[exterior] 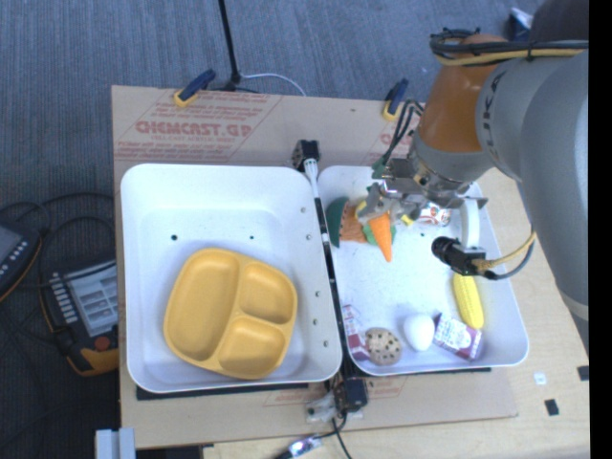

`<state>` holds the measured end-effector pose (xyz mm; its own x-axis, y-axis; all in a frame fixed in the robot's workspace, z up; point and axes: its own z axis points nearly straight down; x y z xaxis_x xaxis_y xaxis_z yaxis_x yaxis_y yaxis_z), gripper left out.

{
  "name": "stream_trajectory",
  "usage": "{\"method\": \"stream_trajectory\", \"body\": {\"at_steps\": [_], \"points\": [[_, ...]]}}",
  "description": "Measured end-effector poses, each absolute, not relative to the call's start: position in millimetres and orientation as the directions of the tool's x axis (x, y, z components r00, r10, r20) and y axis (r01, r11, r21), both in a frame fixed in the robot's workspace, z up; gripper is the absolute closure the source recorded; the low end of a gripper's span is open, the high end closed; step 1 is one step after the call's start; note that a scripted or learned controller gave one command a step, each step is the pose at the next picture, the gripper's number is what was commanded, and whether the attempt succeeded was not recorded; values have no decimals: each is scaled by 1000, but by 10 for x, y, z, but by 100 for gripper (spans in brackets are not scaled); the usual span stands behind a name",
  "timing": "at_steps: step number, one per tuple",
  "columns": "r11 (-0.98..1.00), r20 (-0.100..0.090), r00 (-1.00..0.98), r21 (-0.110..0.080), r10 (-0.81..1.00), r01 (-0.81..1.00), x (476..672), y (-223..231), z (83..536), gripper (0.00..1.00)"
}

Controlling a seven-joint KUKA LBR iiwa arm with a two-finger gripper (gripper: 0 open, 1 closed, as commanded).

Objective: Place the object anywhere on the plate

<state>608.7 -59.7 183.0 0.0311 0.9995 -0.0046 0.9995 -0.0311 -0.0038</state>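
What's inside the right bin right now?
In the right bin: carrot, green item, corn cob, white egg, speckled cookie, small red packet. The arm covers its top corner.

Grey carpet (115, 27) is seen around the counter (191, 127), which is topped by a printed brown board. A black pole (226, 27) stands at eleven o'clock; grey equipment (81, 295) lies at nine o'clock.
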Motion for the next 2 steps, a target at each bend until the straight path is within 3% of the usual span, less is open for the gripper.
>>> {"method": "stream_trajectory", "body": {"at_steps": [1, 2], "points": [[14, -4, -14, 1, 1000, 1000, 6403, -806, 2136, 100], [13, -4, -13, -2, 1000, 1000, 6397, -803, 2123, 0]]}}
